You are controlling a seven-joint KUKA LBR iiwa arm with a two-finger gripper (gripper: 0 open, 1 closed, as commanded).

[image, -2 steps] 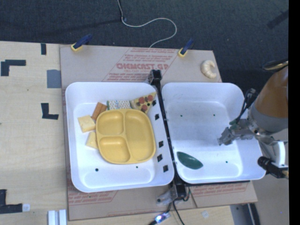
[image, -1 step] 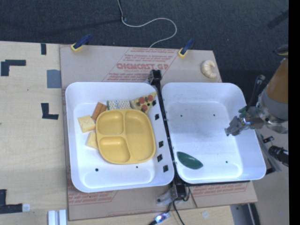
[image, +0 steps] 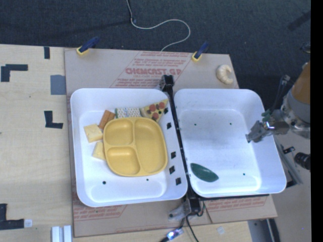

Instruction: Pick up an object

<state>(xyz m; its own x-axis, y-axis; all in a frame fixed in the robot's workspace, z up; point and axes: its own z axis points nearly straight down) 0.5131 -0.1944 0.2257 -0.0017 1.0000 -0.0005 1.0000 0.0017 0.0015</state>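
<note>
A dark green flat object [image: 204,173] lies near the front of the right bin [image: 217,130]. The left bin [image: 81,101] holds a yellow divided plate [image: 135,146], pale cracker-like squares [image: 93,133], a brown piece [image: 106,119], a patterned strip [image: 127,112] and a pizza-slice toy [image: 156,108]. My gripper [image: 257,131] hangs over the right bin's right rim, well to the right of and behind the green object. It touches none of the objects.
A beige, shell-like object [image: 225,73] rests on the cardboard behind the right bin. Two blue-and-yellow clamps [image: 88,45] [image: 200,50] pin the cardboard's back edge. A white cable [image: 161,26] loops behind it. A black divider [image: 174,135] runs between the bins.
</note>
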